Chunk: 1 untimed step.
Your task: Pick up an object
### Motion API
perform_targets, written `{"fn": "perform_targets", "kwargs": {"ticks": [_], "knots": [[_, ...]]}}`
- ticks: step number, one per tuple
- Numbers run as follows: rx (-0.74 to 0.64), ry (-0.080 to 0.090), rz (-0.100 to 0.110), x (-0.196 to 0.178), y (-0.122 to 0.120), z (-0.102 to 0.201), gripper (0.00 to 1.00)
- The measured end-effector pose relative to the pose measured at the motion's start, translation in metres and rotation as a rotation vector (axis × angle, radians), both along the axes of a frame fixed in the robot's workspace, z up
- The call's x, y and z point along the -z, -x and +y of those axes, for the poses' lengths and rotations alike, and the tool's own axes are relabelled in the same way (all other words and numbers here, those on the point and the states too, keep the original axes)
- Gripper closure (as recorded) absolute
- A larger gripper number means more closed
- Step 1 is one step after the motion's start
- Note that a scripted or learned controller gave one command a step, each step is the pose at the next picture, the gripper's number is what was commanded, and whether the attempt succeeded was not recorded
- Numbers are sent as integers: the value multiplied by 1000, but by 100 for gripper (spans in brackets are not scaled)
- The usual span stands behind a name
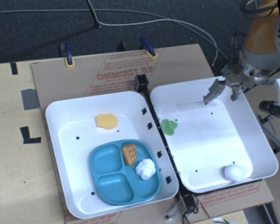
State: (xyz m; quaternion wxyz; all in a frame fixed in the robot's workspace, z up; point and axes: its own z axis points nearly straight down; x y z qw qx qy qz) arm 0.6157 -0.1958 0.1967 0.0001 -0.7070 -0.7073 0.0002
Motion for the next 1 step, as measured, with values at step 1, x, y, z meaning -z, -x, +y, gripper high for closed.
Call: {"fn": "perform_targets", "kwargs": {"ticks": [1], "knots": [[-5,-1,-7,-66,34,73,0]]}}
